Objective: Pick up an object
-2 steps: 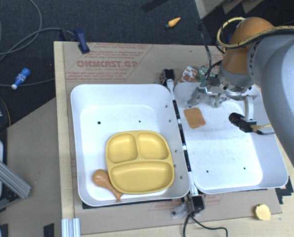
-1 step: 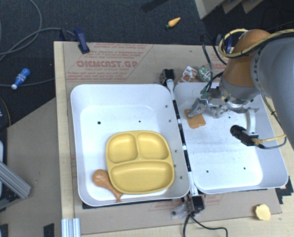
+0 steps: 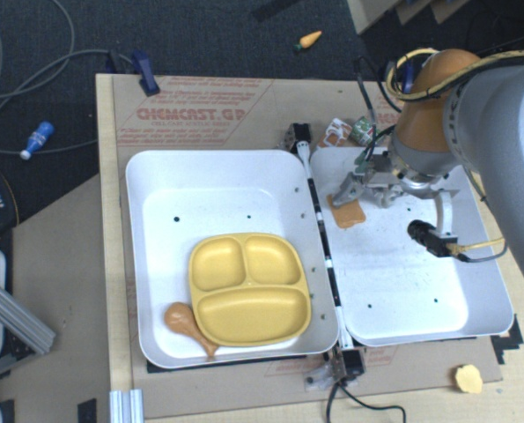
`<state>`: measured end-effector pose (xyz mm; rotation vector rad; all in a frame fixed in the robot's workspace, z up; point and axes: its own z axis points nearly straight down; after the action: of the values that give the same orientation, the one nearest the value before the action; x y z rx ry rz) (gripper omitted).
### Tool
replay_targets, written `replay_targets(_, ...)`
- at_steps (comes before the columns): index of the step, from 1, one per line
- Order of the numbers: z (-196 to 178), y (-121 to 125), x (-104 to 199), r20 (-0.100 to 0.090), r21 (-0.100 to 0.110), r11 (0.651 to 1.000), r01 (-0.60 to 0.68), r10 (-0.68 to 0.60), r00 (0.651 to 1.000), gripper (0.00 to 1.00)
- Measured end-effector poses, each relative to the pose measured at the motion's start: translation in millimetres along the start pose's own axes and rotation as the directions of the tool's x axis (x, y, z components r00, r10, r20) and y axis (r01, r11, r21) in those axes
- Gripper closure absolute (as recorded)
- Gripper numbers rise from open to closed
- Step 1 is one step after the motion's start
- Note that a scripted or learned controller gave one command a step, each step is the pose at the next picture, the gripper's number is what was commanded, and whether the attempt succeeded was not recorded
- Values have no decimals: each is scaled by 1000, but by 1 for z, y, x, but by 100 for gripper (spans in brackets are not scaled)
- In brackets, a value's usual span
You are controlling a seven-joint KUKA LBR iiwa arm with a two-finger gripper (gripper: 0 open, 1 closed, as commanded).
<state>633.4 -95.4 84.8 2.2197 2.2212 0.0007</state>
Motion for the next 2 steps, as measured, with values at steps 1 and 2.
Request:
replay_targets(1, -11, 1, 0, 1, -3, 1000, 1, -1, 1000, 100)
replay_targets(2, 1, -64, -27, -2, 9, 1000, -4, 4, 1000, 100)
